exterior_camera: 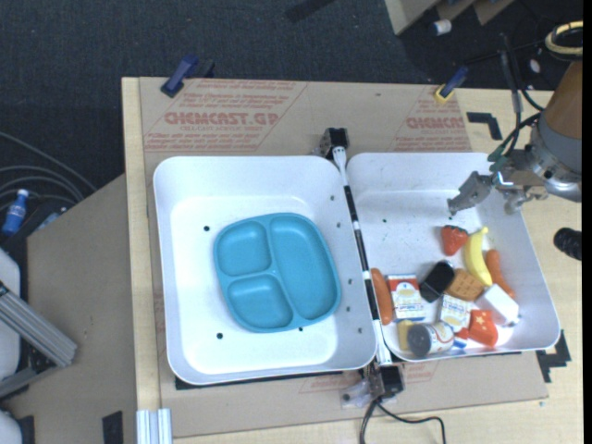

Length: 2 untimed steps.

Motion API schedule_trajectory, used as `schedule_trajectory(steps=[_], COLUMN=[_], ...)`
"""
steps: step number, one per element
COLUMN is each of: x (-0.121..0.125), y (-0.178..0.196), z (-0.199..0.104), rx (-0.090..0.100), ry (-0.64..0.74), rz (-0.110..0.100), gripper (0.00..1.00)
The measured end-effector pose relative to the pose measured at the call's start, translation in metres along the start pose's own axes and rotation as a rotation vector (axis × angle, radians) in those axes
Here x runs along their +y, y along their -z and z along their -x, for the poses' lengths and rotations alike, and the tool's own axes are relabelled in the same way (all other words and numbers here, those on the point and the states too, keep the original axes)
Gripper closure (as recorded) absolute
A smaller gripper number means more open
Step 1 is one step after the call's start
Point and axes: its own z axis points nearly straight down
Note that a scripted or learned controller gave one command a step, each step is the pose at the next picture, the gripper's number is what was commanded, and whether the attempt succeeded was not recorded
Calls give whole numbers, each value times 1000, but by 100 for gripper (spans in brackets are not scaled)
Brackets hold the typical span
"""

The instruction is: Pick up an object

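The grey arm reaches in from the right edge, its wrist angled down and leftward, the gripper (488, 193) with jaws spread and nothing between them.

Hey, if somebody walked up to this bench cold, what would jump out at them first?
Probably the blue divided plate lying alone in the middle of the left bin. Next, the colourful jumble of toy food heaped in the near corner of the right bin, with a yellow banana at its top edge. The arm's hand hangs over that bin's far right side, above the pile.
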Motion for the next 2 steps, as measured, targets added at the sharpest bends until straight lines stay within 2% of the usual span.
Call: schedule_trajectory(steps=[1,2], x=[49,101], y=[-147,-146], z=[20,9], rx=[0,-1], ry=[0,2], rz=[0,2], gripper=[0,0])
